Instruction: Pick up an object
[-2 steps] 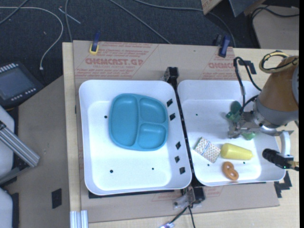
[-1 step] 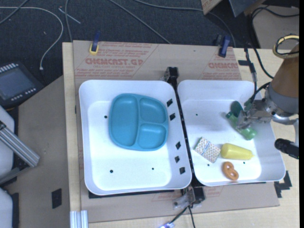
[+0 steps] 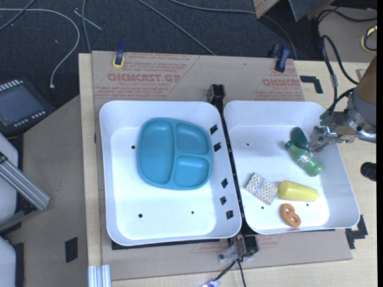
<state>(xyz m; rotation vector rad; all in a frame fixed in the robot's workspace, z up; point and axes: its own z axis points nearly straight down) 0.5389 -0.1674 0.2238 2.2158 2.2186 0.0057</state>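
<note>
Reaching in over the far-right rim of the right-hand bin (image 3: pixel 353 202), with the gripper (image 3: pixel 318 137) hanging just above the green object (image 3: pixel 304 154) and nearly touching its upper end. Impossible to tell whether open or closed, or whether anything is actually caught; too small and too cluttered at that spot.

Lying slantwise, the green object, toward the bin's right wall, probably the pick target given how closely the tool is crowding it. Sitting loose nearer the front from that green piece: a yellow block (image 3: pixel 297 191), a patterned square packet (image 3: pixel 261 188) to its left, and a small orange pretzel shape (image 3: pixel 290 214) in front.

Resting well to the left of the green object, in the neighbouring left bin (image 3: pixel 114 178): a blue divided plate (image 3: pixel 175 153), flat and out of the way.
</note>
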